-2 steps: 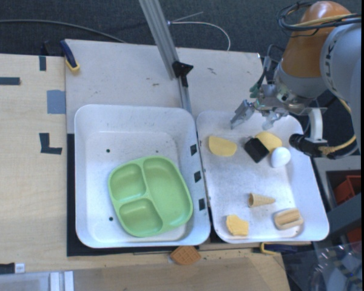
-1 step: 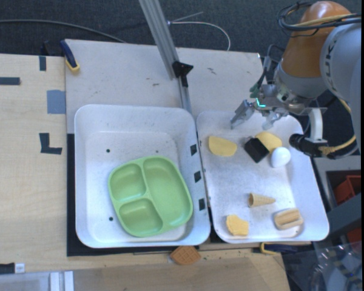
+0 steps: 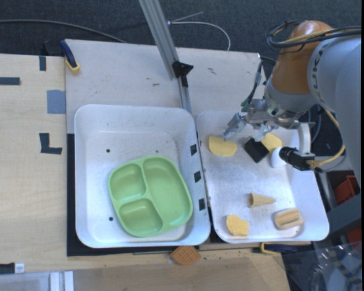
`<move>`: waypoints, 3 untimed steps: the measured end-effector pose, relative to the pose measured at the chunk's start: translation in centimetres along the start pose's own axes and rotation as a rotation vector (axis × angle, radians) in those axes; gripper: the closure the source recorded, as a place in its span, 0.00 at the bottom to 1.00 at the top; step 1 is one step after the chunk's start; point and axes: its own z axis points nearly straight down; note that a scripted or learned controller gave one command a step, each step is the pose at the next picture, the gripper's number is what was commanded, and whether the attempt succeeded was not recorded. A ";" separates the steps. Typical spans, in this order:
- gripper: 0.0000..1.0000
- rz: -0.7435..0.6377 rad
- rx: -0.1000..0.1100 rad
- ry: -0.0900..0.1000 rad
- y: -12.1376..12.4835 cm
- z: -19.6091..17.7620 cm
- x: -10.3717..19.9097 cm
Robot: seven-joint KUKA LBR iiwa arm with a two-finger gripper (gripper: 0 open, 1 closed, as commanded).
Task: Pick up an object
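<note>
arm (image 3: 318, 59), grey w/ orange band, comes in from the right and hangs over the far end of the right bin (image 3: 309, 190). left bin (image 3: 88, 156) sits beside the right bin, sharing the middle wall. green divided plate (image 3: 150, 194), 3 compartments, lies in the left bin, well left of the right bin's contents, tilted a bit.

gripper (image 3: 238, 126) is over the right bin's far-left part, fingers spread apart, nothing between them; tips just above the yellow disc (image 3: 222, 147), can't tell if touching. black block (image 3: 255, 150) lies just right of the disc, near the bin's far middle. small yellow piece (image 3: 272, 142) sits right beside the block, partly under the wrist, shape unclear, maybe another food toy.

nearer side of the right bin: tan bread-like roll (image 3: 287, 218) at the near-right corner, yellow lump (image 3: 237, 225) near the near-left edge, small orange cone (image 3: 261, 200) between them and a little farther in, lying on its side.

waffle-ish brown piece (image 3: 184, 256) lies outside, on the bench just off the right bin's near-left corner.
</note>
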 end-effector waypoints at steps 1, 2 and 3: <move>0.00 0.001 0.001 0.000 -0.6 5.6 -0.9; 0.00 0.000 -0.010 0.000 -0.4 6.7 -0.8; 1.00 -0.001 -0.004 0.001 -0.5 6.1 -0.7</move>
